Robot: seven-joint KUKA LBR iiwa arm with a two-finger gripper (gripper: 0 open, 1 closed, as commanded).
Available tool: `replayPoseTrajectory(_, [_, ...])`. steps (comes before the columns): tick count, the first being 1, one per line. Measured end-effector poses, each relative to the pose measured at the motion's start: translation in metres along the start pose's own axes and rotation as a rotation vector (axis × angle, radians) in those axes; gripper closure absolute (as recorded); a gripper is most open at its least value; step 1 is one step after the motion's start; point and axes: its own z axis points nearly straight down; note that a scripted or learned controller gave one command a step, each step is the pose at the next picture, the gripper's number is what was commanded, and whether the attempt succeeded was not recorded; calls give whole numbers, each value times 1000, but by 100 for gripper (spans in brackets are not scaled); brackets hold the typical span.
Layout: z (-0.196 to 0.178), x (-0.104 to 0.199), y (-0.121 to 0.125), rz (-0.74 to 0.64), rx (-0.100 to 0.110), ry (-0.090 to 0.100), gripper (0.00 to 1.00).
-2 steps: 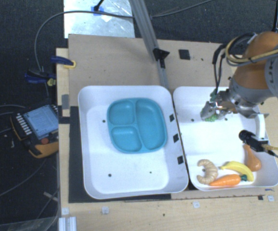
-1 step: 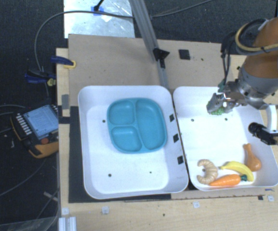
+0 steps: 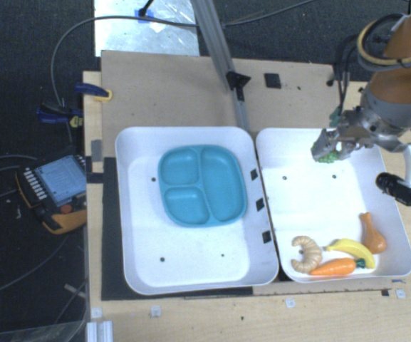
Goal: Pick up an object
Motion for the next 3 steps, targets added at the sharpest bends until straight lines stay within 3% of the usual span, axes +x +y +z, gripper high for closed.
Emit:
replayPoseTrajectory(2, [13, 104, 18, -2, 4, 1, 100])
replayPoseTrajectory(3, [10, 162, 14, -4, 4, 2, 100])
